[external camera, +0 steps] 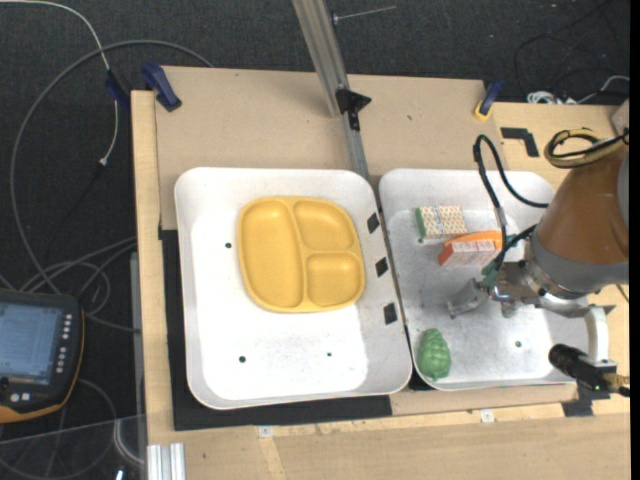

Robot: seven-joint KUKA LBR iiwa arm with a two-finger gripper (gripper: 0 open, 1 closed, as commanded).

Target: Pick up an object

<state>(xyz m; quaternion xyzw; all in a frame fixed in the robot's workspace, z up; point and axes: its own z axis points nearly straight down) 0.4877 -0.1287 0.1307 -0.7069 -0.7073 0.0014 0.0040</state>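
1. The yellow divided plate (300,253) lies flat in the left bin (200,268). It looks stiff, light and slick; its raised rim is the likeliest hold. Its long axis runs near to far.
2. The patterned box (440,220), at the far side of the right bin (520,358), seems light and rigid, lying left to right; pinch across its short sides.
3. The orange carton (468,248) lies just beside it, likewise left to right.
4. The green lumpy object (433,354) rests at the near left corner, probably soft.
5. The tool (470,301) hangs low mid-bin; its fingers look spread and pinch nothing.
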